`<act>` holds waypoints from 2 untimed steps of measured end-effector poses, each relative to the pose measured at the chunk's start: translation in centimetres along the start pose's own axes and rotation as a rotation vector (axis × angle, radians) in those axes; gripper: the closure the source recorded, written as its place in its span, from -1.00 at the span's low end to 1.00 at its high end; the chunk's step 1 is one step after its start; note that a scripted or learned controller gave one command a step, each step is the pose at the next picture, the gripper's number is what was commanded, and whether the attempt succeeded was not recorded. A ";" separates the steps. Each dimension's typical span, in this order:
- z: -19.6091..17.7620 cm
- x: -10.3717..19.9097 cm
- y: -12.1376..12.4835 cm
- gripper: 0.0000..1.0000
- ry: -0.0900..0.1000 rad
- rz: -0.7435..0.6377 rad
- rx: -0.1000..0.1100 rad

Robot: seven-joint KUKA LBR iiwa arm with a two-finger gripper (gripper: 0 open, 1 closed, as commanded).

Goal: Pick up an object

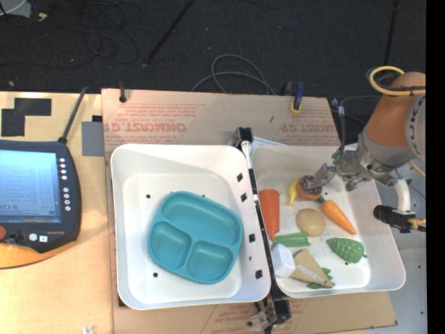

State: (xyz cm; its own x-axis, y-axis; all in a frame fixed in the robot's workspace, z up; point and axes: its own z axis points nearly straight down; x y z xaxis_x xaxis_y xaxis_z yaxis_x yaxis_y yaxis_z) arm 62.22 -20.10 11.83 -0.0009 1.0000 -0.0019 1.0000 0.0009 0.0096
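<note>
I see the hand (pixel 321 180) low in the right bin (pixel 389 270), its tip touching a small brown-and-orange toy (pixel 306 187) near the back; I cannot tell its grip. Just beside lie a carrot (pixel 338 216) and potato (pixel 310 221). A teal tray (pixel 195 236) sits in the left bin (pixel 132 179).

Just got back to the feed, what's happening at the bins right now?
The arm's end effector is low in the right bin, at a small round orange-brown toy near the carrot. Nothing is visibly lifted. The potato and other toy food lie in that bin. The left bin holds a teal divided plate.
</note>
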 end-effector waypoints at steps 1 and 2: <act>0.7 -0.1 -1.0 -1.00 -0.003 0.001 -0.012; 2.8 0.7 -5.8 -1.00 0.000 0.002 0.006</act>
State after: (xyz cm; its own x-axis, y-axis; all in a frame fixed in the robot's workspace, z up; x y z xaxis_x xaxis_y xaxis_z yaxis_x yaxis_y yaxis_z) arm 56.44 -19.40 8.99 0.0008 1.0000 -0.0018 1.0000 -0.0008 0.0037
